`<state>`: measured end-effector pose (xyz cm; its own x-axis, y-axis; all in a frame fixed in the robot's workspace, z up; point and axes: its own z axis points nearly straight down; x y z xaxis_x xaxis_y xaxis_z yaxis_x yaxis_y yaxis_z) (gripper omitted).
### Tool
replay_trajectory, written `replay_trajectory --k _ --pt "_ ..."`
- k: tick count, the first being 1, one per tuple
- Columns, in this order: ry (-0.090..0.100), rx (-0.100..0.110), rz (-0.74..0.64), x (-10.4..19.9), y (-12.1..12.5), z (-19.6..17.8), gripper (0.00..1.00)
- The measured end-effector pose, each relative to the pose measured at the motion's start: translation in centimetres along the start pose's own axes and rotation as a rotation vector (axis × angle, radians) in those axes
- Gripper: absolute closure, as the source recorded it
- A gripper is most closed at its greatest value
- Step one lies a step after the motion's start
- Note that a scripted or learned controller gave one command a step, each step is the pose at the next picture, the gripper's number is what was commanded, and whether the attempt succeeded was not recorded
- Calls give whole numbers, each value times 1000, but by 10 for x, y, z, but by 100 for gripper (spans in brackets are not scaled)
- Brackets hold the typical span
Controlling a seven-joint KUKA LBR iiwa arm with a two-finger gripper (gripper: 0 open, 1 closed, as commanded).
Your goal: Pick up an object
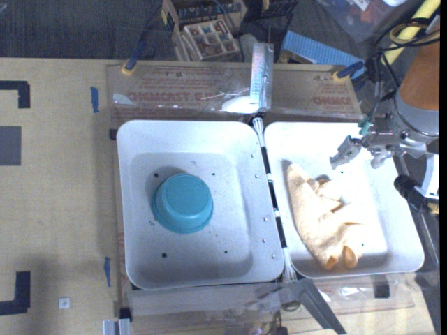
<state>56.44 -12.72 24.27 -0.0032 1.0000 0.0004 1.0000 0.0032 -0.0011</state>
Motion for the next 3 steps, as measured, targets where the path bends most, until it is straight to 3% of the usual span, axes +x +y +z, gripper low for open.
replay_trajectory --k 1,2,3 --pt "-2 -6 -70 -20 13 147 0" --pt "-3 -9 -66 -22 13 137 100" --pt "-3 -9 -66 -22 13 137 0"
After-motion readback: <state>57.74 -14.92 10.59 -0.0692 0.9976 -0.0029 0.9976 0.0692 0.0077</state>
